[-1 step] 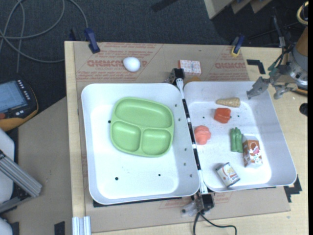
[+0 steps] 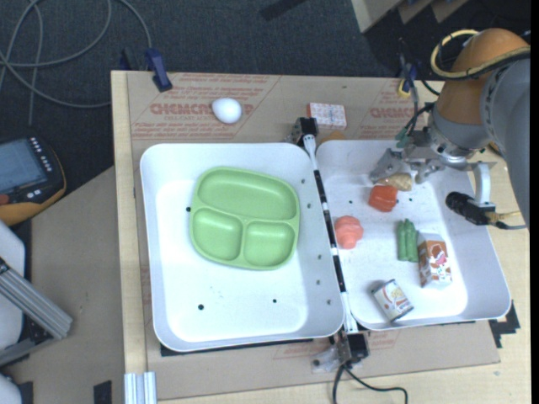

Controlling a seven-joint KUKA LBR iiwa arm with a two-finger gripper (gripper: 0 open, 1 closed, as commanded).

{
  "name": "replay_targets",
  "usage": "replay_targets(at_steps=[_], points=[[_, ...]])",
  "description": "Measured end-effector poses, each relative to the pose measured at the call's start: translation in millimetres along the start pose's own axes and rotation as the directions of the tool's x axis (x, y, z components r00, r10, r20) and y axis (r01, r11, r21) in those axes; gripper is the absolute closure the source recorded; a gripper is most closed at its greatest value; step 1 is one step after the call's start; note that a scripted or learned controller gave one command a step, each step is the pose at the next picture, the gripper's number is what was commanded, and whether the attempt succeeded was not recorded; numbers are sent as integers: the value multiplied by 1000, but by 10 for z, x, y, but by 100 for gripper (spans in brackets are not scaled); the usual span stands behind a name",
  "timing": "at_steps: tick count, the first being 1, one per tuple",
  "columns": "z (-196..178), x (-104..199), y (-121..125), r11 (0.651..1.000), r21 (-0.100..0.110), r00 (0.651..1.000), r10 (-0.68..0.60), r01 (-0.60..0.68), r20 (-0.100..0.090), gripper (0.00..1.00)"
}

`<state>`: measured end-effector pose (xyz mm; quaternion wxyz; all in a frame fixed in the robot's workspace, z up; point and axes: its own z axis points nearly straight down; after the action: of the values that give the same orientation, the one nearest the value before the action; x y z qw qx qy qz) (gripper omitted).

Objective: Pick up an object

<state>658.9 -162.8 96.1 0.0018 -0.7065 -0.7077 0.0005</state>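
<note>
Grey arm with orange band [image 2: 472,66] reaches in from right over far edge of right white bin [image 2: 472,301]. Gripper [image 2: 402,165] low at bin's far side, over pale tan lump [image 2: 401,179]; grip state hard to make out. Near to far in right bin: one small printed carton [image 2: 392,300], one red-white box [image 2: 434,262], one green pod-like piece [image 2: 408,241], one pink ball [image 2: 348,231], one red rounded object [image 2: 383,197]. Left white bin [image 2: 168,310] holds one green three-section plate [image 2: 245,218]. One white egg [image 2: 226,109] on worktop [image 2: 253,91] at far edge.

Green divided plate [image 2: 245,218] in white bin [image 2: 160,251]; red tomato [image 2: 383,197], green veg [image 2: 408,241].
</note>
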Motion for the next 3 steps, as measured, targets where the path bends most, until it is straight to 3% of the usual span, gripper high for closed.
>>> replay_targets(at_steps=[1, 2, 3], points=[[111, 535, -168, 1000, -3, 1000, 0, 0, 1, 0], [115, 646, -263, 1000, -1, 1000, 1, -1, 1, 0], [11, 643, -265, 1000, 0, 1000, 1, -1, 2, 100]])
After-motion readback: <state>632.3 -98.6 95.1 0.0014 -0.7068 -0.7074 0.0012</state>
